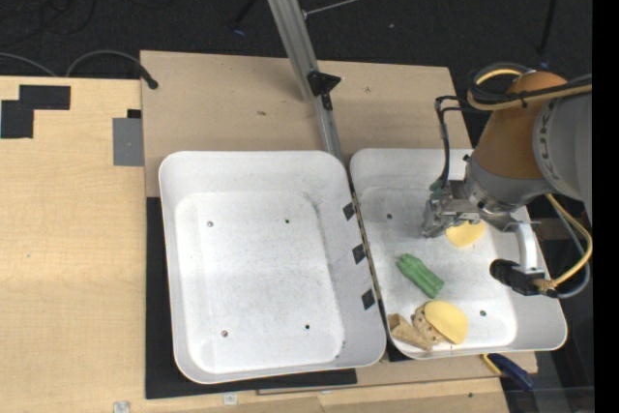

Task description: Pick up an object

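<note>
In the right bin [387, 174], the gripper [440, 220] sits low just beside a yellow piece [467, 234], finger state impossible to tell, while a green object [421, 275] lies nearer the bin's centre and a yellow-and-tan object [437, 324] rests at its front edge.

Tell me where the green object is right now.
In the camera view the green object lies in the right bin, near its middle, below and left of the gripper and just above the round yellow object at the bin's near edge.
</note>
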### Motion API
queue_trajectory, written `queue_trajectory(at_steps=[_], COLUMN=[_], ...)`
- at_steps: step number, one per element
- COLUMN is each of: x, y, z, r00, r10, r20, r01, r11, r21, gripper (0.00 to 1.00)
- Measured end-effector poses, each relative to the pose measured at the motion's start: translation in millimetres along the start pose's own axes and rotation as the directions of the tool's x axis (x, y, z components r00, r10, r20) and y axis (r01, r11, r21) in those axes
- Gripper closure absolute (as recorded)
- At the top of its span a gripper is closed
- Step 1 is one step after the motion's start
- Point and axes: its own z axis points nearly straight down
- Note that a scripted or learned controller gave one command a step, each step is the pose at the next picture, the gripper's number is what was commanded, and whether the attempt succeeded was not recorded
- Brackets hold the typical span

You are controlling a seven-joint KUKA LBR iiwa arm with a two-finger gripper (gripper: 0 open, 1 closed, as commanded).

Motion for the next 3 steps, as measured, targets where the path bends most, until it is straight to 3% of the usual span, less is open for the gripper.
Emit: queue_trajectory(at_steps=[2,3], x=[-5,-5], y=[1,1], z=[-106,-105], r00=[1.0,1.0], r10=[-0.007,-0.009], r20=[0.002,0.001], r01=[0.007,0.009], r11=[1.0,1.0], r21=[-0.009,-0.003], gripper=[1.0,1.0])
